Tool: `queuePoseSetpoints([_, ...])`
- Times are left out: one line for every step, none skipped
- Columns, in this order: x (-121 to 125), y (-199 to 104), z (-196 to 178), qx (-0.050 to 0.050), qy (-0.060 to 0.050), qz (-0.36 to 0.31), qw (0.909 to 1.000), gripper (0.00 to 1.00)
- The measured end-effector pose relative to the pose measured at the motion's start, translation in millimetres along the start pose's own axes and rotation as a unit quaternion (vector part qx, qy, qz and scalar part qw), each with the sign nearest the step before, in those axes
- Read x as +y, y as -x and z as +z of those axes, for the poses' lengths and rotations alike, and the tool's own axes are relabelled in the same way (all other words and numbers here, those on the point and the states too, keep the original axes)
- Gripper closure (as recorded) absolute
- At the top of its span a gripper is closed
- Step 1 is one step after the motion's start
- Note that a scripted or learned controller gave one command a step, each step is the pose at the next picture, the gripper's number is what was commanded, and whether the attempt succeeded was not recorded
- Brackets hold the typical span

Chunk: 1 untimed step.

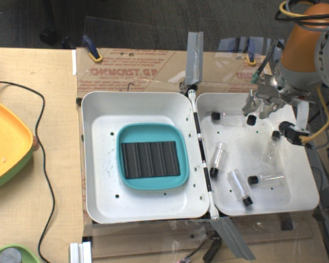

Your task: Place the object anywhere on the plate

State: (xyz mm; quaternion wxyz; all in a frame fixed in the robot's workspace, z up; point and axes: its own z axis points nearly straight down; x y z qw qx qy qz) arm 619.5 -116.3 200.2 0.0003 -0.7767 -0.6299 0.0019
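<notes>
A teal plate [152, 156] with a dark ribbed centre lies in the middle of the left white bin [98, 147]. Several clear vials with black caps lie scattered in the right bin [296, 201]: one [216, 156] near the divider, one [239, 185] at the front, one [267, 177] to its right, one [272, 147] further back, and one [215, 115] at the back left. My gripper [259, 109] hangs over the back of the right bin, far from the plate. A small black cap [251, 120] sits just below its tip.
The divider [200, 141] between the two bins runs between gripper and plate. Yellow and green dishes [5, 144] rest on the wooden bench at the far left, with a black cable [44, 163] beside them. Cardboard [131, 70] lies behind the bins.
</notes>
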Motion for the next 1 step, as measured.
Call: queuePoseSetpoints([0.1,0.0,-0.2,0.000,0.000,0.000,1.0000,0.00])
